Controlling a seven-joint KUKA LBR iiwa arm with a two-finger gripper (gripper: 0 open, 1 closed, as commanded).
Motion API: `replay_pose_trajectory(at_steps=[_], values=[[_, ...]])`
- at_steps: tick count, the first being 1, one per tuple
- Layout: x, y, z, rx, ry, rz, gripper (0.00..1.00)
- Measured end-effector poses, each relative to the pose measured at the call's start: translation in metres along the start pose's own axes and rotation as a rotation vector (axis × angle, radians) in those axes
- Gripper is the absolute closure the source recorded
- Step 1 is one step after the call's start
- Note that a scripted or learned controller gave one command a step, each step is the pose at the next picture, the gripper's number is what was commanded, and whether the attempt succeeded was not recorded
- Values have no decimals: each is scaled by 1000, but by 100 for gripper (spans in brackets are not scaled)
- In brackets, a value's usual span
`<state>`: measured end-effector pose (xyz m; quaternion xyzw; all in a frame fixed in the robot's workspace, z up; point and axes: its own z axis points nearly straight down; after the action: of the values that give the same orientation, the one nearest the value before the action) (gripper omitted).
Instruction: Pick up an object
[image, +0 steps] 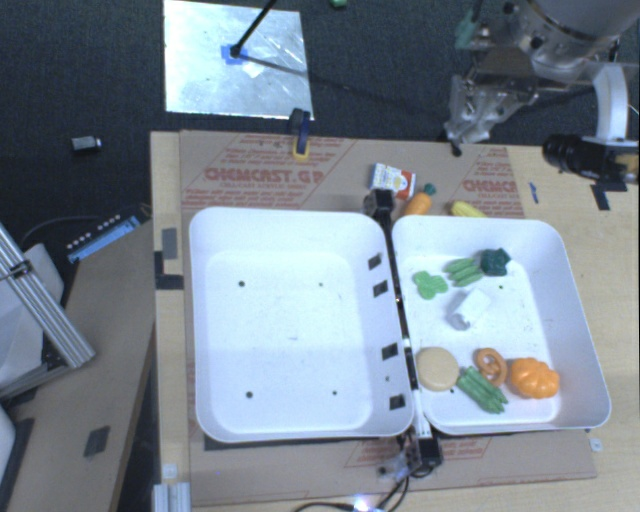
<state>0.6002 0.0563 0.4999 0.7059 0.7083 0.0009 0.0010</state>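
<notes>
- Right, nearest us in the right bin (575, 300): orange pumpkin (532, 378), pretzel (490, 362), green bean pod (483, 390), tan bun (437, 369). We'd judge them light, rigid plastic toys, glossy, so likely to slip.
- Best candidate in our view: the pumpkin. It sits clear of the wall, bulky and stiff; take it across its middle.
- Mid bin: white cup-like piece (467, 307), lying on its side; its shape is hard to read against the white floor.
- Further back: green leaf piece (430, 285), green beans (464, 269), dark broccoli (494, 262), the last two touching, so awkward to separate.
- Left bin (210, 300) carries nothing for us.
- Behind the bins on the counter (260, 165): carrot (417, 203), yellow piece (466, 210), small carton (391, 180).
- Far back: pincer (468, 128) hangs well above and behind the right bin, holding nothing; we can't tell whether it's spread or pressed together, and the arm is cut off at the top.
</notes>
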Motion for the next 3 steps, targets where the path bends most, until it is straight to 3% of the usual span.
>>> replay_pose_trajectory(at_steps=[1,2,3], values=[[-8,67,-20,-4,0,1,100],[-18,68,-36,-1,-1,3,100],[-18,68,-35,-1,-1,0,0]])
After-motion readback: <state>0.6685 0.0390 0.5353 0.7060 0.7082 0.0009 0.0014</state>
